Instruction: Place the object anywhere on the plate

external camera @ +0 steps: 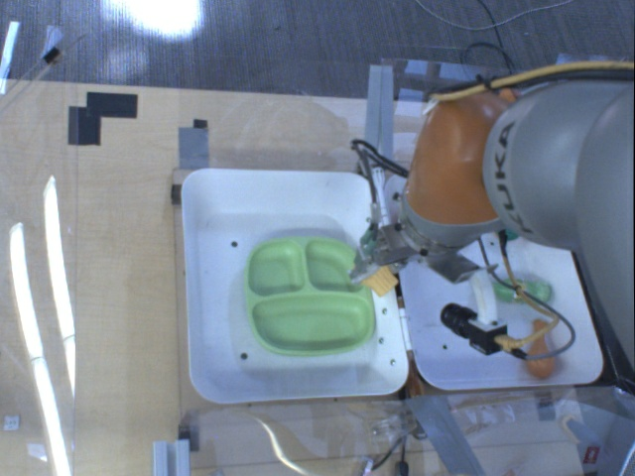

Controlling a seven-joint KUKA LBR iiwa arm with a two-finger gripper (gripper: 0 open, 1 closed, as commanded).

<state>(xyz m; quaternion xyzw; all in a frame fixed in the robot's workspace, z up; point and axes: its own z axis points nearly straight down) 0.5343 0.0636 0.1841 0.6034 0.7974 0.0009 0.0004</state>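
A grey KUKA arm (pixel 566 157) reaches in from 3 o'clock across the right bin (pixel 437 365). Its orange band (pixel 451 167) hangs over the seam between the two white bins. The wrist is bent downward and toward 9 o'clock, so the gripper (pixel 372 265) points at a slant over the right wall of the left bin (pixel 203 266).

A small tan block (pixel 381 283) sits right at the gripper's tip. It is at the 3 o'clock rim of the green plate (pixel 298 310), between that rim and the bin wall. From this angle the wrist hides the claw's gap: it cannot be told whether the claw is open or closed, or whether it has hold of the block. Nor can it be told whether the block rests on the plate's rim or hangs just above it.

The plate lies a little toward 4 o'clock of the left bin's middle. It has two small compartments on its 12 o'clock side and one long compartment on its 6 o'clock side.

In the right bin, partly under the arm, a small green thing (pixel 533 290) lies toward 3 o'clock. An orange thing (pixel 542 365) lies near the 5 o'clock corner, well apart from the block.

The bins stand on a pale wooden bench (pixel 99 315). Black tape marks (pixel 99 115) sit toward 10 o'clock of the left bin.
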